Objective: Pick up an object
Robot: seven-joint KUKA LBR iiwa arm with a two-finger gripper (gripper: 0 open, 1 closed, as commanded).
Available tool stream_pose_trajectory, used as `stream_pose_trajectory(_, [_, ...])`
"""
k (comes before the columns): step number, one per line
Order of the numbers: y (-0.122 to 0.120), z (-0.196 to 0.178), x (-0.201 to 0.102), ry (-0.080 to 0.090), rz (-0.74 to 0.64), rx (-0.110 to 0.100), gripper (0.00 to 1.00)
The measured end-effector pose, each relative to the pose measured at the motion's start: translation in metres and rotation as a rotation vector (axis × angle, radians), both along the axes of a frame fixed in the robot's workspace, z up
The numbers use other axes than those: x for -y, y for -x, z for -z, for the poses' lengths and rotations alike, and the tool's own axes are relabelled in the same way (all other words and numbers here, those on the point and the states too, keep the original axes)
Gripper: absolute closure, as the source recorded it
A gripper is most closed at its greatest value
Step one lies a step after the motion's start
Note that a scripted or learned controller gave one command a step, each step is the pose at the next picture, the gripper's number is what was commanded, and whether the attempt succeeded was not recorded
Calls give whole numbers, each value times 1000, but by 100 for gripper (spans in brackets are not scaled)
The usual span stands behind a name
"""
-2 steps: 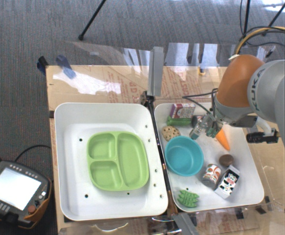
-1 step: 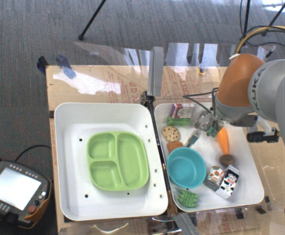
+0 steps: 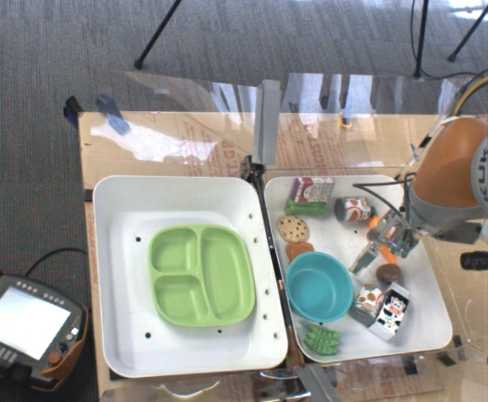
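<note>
Closest to us, a green pea pod toy [image 3: 321,339] lies at the near edge of the right bin [image 3: 441,312], just in front of a blue bowl [image 3: 319,286]. No one thing is named to be picked, so any toy in this bin could be the one. My guess is the brown lump [image 3: 387,273], because the gripper [image 3: 383,243] hangs just above and beside it, low in the bin. Nothing can be seen caught in the gripper, and I cannot tell if it is spread wide or pinched tight. A little carton with cow spots [image 3: 390,311] and a small can [image 3: 367,298] lie just below the lump, very near, so a grab there might bump them. Farther back are a cookie [image 3: 293,229], a second can [image 3: 357,210] and a green box [image 3: 310,191]. The arm [image 3: 449,174] comes in from the right, so this bin is the easy one to reach. The left bin [image 3: 118,224] bears a green plate [image 3: 202,275] with three parts, lying flat and well apart from the gripper.
</note>
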State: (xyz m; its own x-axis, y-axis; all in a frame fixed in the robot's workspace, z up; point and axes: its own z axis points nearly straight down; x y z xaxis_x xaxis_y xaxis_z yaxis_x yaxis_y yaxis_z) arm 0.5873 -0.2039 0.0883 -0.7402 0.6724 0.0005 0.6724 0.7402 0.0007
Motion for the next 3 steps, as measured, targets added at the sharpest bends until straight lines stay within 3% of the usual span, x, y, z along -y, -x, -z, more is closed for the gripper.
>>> stream_pose_trajectory(1, [-34,5,-23,-1,-56,-24,0])
stream_pose_trajectory(2, [-39,4,-63,-1,-60,-16,0])
stream_pose_trajectory(3, [-41,6,-43,-8,-119,-26,0])
